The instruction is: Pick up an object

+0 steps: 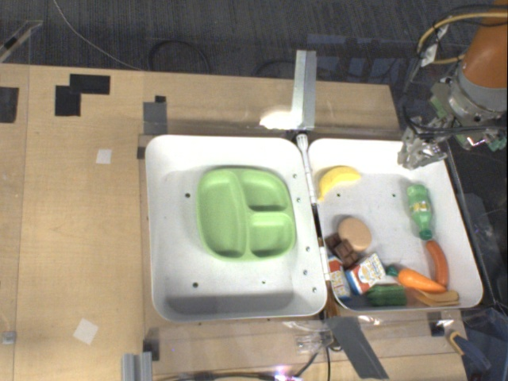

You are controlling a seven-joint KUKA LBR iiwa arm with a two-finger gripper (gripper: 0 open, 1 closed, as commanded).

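A light wooden bench [71, 236] sits under the camera, with dark carpet behind it. Two shallow white plastic bins lie side by side on it.

The silver two-finger gripper [418, 153] hangs over the far right corner of the right white bin [379, 182]. It is on a grey arm with an orange band [486, 54]. I cannot tell if it is clenched or let go, and nothing shows in its grasp.

Just below the gripper, nearer the camera, lies a green plastic bottle [419, 209]. Further down from it is a long red-orange toy sausage [437, 262], and past that an orange toy carrot [418, 279] beside a flat tan piece [439, 298]. To the left of the gripper lies a yellow toy banana [338, 179], near the wall between the bins. Down and left of the gripper sits a round tan bun [355, 232], touching a small dark brown block [343, 251]. Below those are a little white and red carton [367, 272] and a dark green block [386, 294].

Far to the left of the gripper, the left white bin [171, 213] holds a light green plastic tray with three sections [242, 213].
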